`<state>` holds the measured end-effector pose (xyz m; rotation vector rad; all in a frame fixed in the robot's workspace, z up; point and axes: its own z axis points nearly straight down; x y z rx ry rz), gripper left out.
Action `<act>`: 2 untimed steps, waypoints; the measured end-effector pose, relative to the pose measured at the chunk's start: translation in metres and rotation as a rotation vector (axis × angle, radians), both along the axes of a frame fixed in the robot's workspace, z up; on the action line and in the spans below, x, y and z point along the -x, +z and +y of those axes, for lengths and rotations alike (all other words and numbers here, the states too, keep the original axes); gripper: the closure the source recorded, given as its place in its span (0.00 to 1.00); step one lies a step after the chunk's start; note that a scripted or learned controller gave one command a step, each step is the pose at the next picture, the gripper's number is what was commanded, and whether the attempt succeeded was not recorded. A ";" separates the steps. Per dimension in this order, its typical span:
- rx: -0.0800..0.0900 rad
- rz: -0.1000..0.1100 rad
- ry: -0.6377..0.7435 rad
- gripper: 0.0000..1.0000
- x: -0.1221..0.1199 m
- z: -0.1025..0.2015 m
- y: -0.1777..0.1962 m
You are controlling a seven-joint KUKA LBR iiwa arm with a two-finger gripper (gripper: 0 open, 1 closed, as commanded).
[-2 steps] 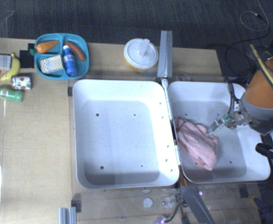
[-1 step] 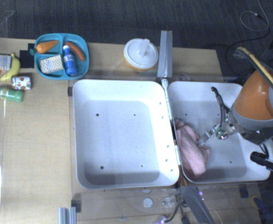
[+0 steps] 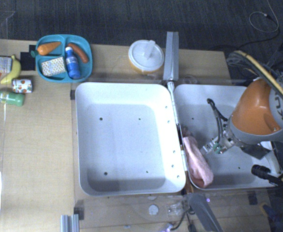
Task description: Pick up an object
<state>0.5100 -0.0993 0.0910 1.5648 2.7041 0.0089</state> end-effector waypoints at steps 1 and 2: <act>-0.006 0.015 -0.218 0.00 -0.003 -0.049 0.038; -0.002 0.003 -0.087 0.00 -0.020 -0.006 0.000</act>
